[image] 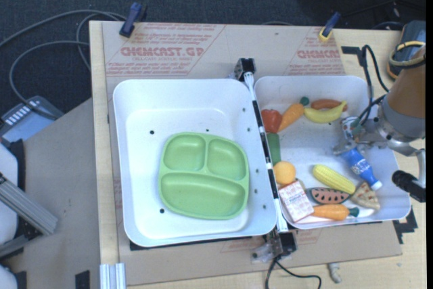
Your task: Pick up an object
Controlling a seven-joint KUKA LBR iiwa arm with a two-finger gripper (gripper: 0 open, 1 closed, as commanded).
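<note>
The camera view is looking down at a slant on a tabletop (203, 44) covered with printed cardboard and carrying 2 shallow white bins side by side.

The left bin (135, 112) is holding a green divided plate (204, 176) with 3 compartments, lying flat near the bin's middle.

The right bin (318, 86) is holding a scatter of toy foods. Along its far side a carrot (292, 115) is lying tilted beside a red piece (271, 120), and a yellow banana (323, 114) is lying just under a red-and-green item (327, 104). A green piece (272, 147) is sitting against the left wall, with an orange ball (285, 172) just below it. Nearer the front, a corn cob (333, 178) is lying at a slant, a watermelon slice (329, 197) is sitting beneath it, a small white carton (294, 200) is resting beside a second carrot (331, 212), and a tan wedge (366, 196) is lying near the right wall.

The arm (408, 95) is reaching in from the right, and its end effector (350, 135) is hanging over the right side of that bin, just above a blue bottle (359, 166) lying tilted there. Whether the end effector is spread or pressed together cannot be told from this angle.
</note>
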